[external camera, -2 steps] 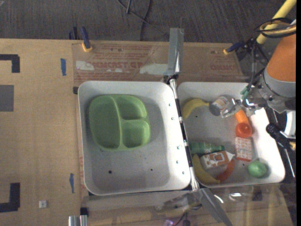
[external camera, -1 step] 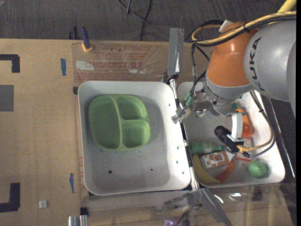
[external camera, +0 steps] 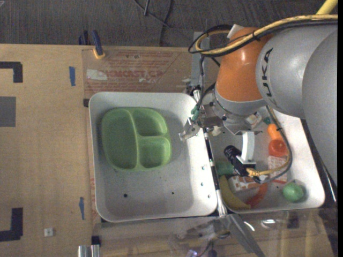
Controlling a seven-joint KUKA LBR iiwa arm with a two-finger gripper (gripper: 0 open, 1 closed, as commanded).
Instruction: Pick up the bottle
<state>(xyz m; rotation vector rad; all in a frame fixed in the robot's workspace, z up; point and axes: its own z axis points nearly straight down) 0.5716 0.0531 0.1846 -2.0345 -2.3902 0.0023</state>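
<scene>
The bottle [external camera: 276, 146] lies in the right bin [external camera: 313, 167], toward its far right side. It has an orange cap and an orange-and-clear body, and a yellow cable crosses its lower part. My gripper [external camera: 192, 128] hangs over the wall between the two bins, at the right edge of the left bin. It is well to the left of the bottle, and nothing shows between its fingers. The grey arm with its orange band covers the upper part of the right bin.
A green divided plate [external camera: 136, 138] rests in the left bin [external camera: 155, 197]. The right bin also holds a green ball [external camera: 293, 191], a banana [external camera: 229, 194] and a red item [external camera: 258, 195] near its front edge.
</scene>
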